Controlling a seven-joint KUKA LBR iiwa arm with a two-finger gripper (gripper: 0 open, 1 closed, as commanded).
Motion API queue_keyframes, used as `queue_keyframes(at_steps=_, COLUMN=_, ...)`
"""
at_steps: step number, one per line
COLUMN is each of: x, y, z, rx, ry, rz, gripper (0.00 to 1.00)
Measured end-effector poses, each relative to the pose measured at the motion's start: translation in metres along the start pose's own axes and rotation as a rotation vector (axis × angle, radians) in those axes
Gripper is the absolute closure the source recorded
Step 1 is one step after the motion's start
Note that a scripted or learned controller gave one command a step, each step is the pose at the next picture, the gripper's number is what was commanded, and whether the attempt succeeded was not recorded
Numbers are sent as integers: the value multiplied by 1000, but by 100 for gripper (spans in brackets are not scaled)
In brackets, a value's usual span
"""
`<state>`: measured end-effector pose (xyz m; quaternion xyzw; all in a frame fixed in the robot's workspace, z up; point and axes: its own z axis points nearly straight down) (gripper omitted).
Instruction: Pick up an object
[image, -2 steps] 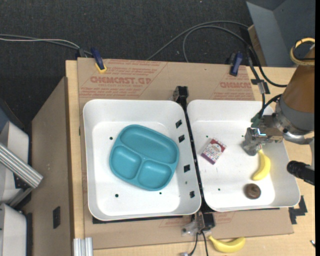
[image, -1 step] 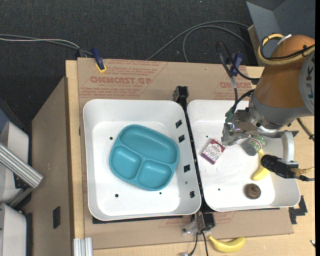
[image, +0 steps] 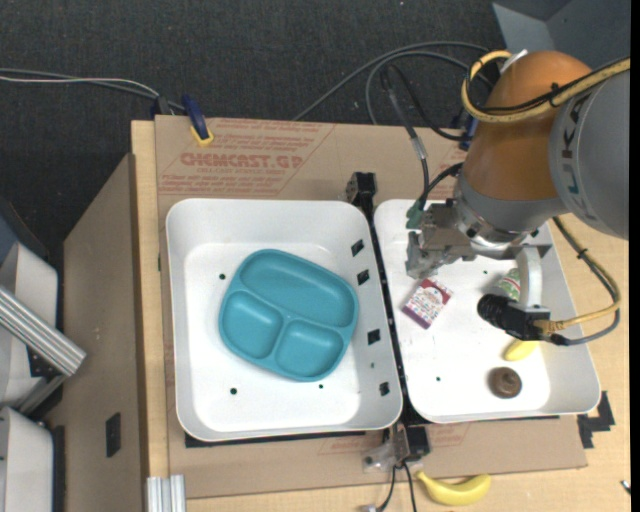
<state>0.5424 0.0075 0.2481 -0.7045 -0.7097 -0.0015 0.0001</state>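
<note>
In the right bin (image: 450, 395), a small purple and white packet (image: 427, 302) lies near the left wall. My gripper (image: 424, 256) hangs just above and slightly behind it, under the grey and orange arm. A brown round piece (image: 504, 381) rests near the bin's front. A yellow item (image: 519, 349) lies just behind the brown piece. A small bottle with a green band (image: 512, 286) is partly hidden under the wrist.
The left bin (image: 190, 330) holds a teal divided plate (image: 288, 313). A banana (image: 456, 487) lies outside the bins at the bench's front edge. Cables run behind the bins, over the cardboard sheet (image: 250, 150).
</note>
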Motion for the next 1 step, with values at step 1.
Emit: queue_keyframes(at_steps=1, x=51, y=15, z=-1, rx=0, ry=0, rz=0, gripper=100)
